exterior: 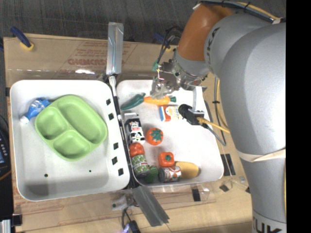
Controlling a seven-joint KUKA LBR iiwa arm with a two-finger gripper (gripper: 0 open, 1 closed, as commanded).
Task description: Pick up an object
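In the right bin [216,144], at about twelve o'clock, the gripper [160,89] sits low over the toy carrot [160,100]. Whether it is squeezing cannot be told. The thin carrot could slip, or the green toy [132,101] beside it could get bumped.

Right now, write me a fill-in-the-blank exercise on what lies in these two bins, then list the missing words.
1. The green divided plate lies in the ___ bin.
2. The claw hangs over the far end of the ___ bin.
3. The round tomato is coloured ___.
4. Behind the green divided plate, at its left, lies a crumpled ___ item.

Missing words: left; right; red; blue
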